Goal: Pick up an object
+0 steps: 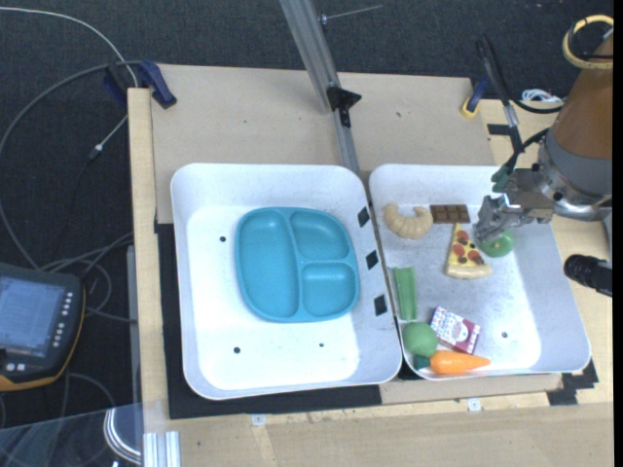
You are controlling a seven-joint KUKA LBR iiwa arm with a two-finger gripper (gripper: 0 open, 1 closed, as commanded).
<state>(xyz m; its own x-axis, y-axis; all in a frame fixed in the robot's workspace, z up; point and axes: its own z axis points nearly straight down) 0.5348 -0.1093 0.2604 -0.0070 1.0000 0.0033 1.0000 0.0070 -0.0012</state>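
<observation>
Landmark is the pizza slice point(467, 257), lying flat in the right bin point(545, 358), roughly mid-bin, point toward the top.

Gripper point(490, 230) sits just up and right of the pizza slice, fingers pointing down into the bin. A small green round object point(499, 245) is right at the fingertips, just right of the pizza slice's upper end and close to touching it. Green object looks pinched between the fingers, so gripper reads as closed on it, though the contact is small and partly hidden by the finger bodies. Can't tell if it is lifted off the bin floor or resting on it.

Chocolate bar point(449, 213) just above the pizza slice, apart from it. Croissant point(408, 222) up and left of the pizza slice, beside the chocolate bar. Green pepper strip point(405, 291) left and below the pizza slice, along the bin's left wall. Pink snack packet point(455, 330) below the pizza slice, well apart. Green ball-shaped fruit point(421, 339) just left of the packet, carrot point(459, 363) below both at the bin's near edge.

Left bin point(195, 261) is far left of the pizza slice, holds a blue divided plate point(292, 266) with three compartments.

Arm point(584, 134), orange band above grey wrist, comes in from up and right of the pizza slice
</observation>
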